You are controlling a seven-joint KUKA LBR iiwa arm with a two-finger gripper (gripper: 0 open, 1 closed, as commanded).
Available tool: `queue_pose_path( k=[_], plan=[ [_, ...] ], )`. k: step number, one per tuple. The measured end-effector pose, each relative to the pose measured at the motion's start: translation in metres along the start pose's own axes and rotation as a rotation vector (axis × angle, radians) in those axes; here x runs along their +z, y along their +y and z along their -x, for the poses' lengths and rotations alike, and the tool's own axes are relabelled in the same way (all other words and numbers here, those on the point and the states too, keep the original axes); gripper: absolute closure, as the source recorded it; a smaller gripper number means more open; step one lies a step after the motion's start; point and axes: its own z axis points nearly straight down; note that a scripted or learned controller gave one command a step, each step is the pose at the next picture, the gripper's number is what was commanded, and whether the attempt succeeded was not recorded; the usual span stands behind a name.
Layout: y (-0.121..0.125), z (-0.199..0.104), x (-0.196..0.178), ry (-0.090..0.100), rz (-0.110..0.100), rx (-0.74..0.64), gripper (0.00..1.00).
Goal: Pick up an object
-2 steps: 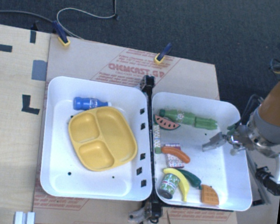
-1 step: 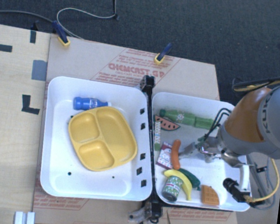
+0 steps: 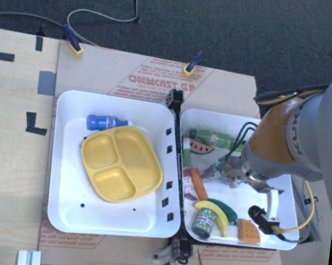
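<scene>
We count two white bins on the bench: a left bin (image 3: pixel 65 164) and a right bin (image 3: pixel 293 203), set side by side and touching along a black divider (image 3: pixel 174 160).

Left bin, two things. One yellow divided plate (image 3: pixel 121 163) with three compartments lies near the middle, turned at an angle. One blue bottle (image 3: pixel 105 123) lies on its side at the far edge of the plate, touching or just beside its rim.

Right bin, we count six things. One green bottle (image 3: pixel 212 138) lies on its side at the far left. One watermelon slice (image 3: pixel 199 146) sits just near of it. One orange carrot-like stick (image 3: pixel 198 184) lies along the left wall, with a pinkish item under it we cannot make out. One yellow banana (image 3: pixel 218 215) lies at the near side, on top of or against a dark green piece (image 3: pixel 226 208). One small can (image 3: pixel 204 222) with a green label stands touching the banana. One orange waffle-like block (image 3: pixel 249 231) sits near the bin's near-right corner.

The arm (image 3: pixel 298 140) comes in from the right over the right bin. The gripper (image 3: pixel 226 170) hangs low in the middle of that bin, right of the carrot stick. We cannot tell whether it is open or closed; nothing is visibly held.
</scene>
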Motion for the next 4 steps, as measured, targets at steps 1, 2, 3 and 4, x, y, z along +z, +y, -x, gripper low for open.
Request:
queue_pose_path(
  k=[1,2,3,4],
  plan=[
    [0.0,0.0,-0.01,0.0,0.0,0.0,1.0],
    [0.0,0.0,-0.01,0.0,0.0,0.0,0.0],
    [0.002,-0.007,-0.003,-0.017,0.006,0.011,0.0],
    [0.002,-0.012,-0.01,-0.006,0.0,0.007,1.0]
  ],
)
